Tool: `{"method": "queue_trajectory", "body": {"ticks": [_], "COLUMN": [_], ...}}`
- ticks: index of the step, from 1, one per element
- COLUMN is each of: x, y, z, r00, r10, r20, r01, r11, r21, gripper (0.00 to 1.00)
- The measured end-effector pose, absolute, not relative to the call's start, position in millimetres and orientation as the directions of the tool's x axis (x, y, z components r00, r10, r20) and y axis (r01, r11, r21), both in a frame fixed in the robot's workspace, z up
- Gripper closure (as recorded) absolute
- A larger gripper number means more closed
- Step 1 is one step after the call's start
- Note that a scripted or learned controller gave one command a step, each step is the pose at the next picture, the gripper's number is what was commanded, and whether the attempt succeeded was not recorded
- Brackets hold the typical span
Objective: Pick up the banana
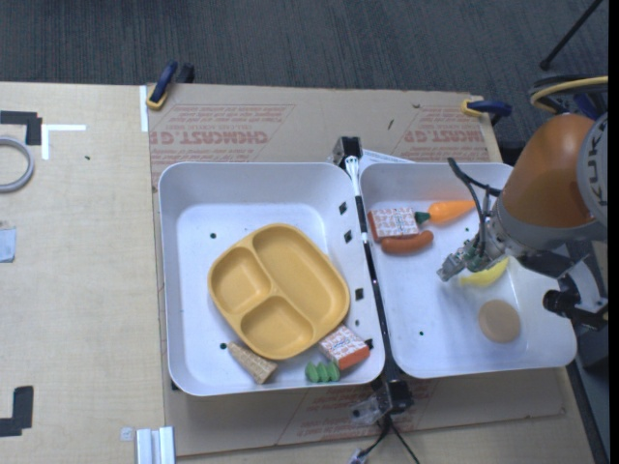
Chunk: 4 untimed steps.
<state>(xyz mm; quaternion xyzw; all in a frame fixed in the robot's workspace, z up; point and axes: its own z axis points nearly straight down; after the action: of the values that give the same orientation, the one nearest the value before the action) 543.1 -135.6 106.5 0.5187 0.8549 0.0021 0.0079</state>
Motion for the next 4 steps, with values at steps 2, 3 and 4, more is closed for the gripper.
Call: {"method": "queue_trajectory", "body": {"ticks": [2, 3, 4], "x": [570.1, 570.9, 573.9], "y": [-183.4, -183.6, -173.1], "z": [92.6, 102.6, 92.8], "r00": [-0.558, -0.556, -0.842], "r10": [0.830, 0.831, 0.540], "r20": [-0.002, -0.005, -0.002], "r01": [0.830, 0.831, 0.540], "r11": [0.558, 0.556, 0.842], "r21": [0.001, 0.003, 0.001], "gripper": [0.00, 1.00, 1.00]}}
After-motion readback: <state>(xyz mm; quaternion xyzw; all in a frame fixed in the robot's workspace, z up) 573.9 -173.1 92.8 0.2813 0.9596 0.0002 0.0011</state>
